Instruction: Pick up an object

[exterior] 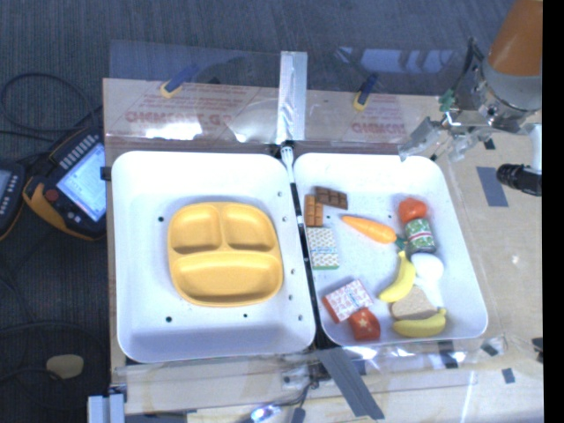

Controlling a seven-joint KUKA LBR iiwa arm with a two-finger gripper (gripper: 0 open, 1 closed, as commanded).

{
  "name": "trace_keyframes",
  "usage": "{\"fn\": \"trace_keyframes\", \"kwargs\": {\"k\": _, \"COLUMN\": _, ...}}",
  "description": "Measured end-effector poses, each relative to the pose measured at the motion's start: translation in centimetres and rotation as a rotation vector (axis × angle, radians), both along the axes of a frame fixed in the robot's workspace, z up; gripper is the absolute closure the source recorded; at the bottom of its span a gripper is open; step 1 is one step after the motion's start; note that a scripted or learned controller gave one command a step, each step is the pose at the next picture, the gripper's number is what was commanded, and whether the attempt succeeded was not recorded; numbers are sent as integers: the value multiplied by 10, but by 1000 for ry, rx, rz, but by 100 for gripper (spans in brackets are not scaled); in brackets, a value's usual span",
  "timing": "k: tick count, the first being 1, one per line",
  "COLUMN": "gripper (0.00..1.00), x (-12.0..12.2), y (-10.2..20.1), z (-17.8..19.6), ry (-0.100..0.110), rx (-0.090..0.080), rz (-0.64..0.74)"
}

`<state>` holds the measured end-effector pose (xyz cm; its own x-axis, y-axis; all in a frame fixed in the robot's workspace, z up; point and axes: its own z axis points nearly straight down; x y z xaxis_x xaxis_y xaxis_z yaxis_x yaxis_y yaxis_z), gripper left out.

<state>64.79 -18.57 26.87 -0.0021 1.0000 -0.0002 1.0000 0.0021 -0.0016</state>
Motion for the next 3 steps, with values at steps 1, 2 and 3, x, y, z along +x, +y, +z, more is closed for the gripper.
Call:
{"fn": "trace_keyframes", "kwargs": {"k": 1, "gripper": 0, "x": 20, "y": -7, "z": -170, "ry": -1, "rx": -2, "rz": -51}}
{"fn": "trace_keyframes", "kwargs": {"k": 2, "gripper": 0, "x": -41, "y": 43, "z": -180, "ry": -8, "rx": -3, "rz": -64}}
{"fn": "trace_keyframes", "kwargs": {"k": 3, "gripper": 0, "x": -98, "y": 72, "z": -179, "ry": -13, "rx": -3, "rz": -173}}
